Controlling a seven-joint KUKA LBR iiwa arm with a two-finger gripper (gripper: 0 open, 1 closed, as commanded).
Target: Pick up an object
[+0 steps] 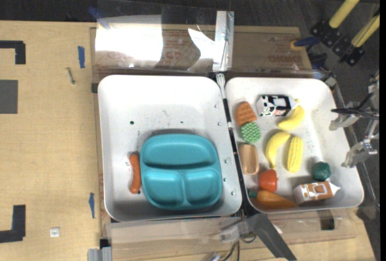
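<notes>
Carrot (275, 198) and a small carton (315, 191) lie at the right bin's (348, 198) near wall; we can't read the carton print. At the bin's right rim we see the gripper (342, 143), arm reaching in low from the right, fingers seemingly spread, nothing between them. Corn cob (294, 153), banana (292, 119) and a cow-print box (272, 105) lie left of it. Teal divided plate (180, 170) sits in the left bin (160, 94).

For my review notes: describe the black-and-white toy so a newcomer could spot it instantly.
Look in the right bin, crowded with toy food. Near its far wall, just right of the orange bread piece and above the banana, lies the cow-patterned toy, the one black-and-white item among coloured ones.
</notes>
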